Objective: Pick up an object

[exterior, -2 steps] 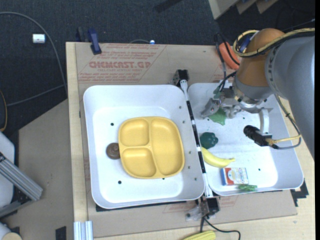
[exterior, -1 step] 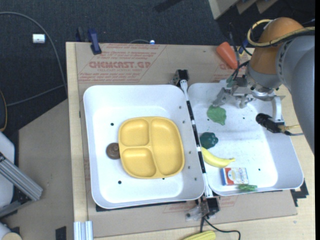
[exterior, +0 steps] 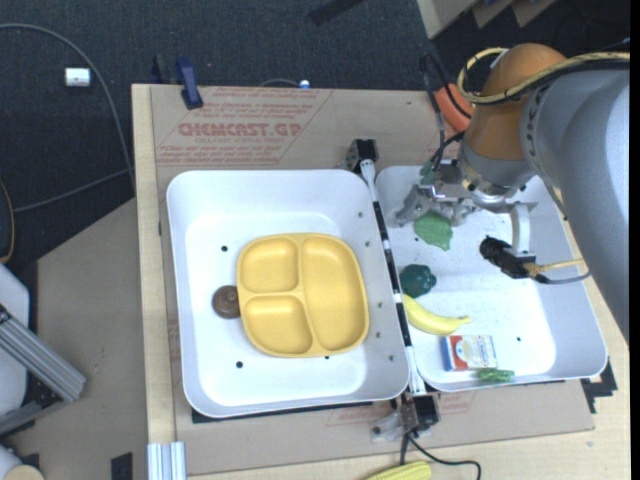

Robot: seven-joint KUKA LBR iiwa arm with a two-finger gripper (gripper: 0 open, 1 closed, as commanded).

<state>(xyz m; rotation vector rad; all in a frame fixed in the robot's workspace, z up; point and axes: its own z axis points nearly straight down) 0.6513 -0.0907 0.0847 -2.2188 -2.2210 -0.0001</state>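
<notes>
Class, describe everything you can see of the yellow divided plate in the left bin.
The yellow plate is a rounded-square tray that looks like smooth plastic, with three compartments: two at the far side, one wide one nearer the camera. It lies flat, right way up and slightly turned, on the floor of the left bin. A small brown round object sits against its left edge.

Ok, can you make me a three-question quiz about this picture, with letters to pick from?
1. Where is the banana?
A. right bin
B. left bin
C. on the floor

2. What colour is the divided plate?
A. blue
B. yellow
C. red

3. How is the divided plate placed?
A. flat in the left bin
B. standing on its edge
C. stacked on the banana

Answers:
1 A, the banana lies in the right bin beside the dark green object.
2 B, all three sections are yellow.
3 A, it lies flat, compartments facing up.
</notes>
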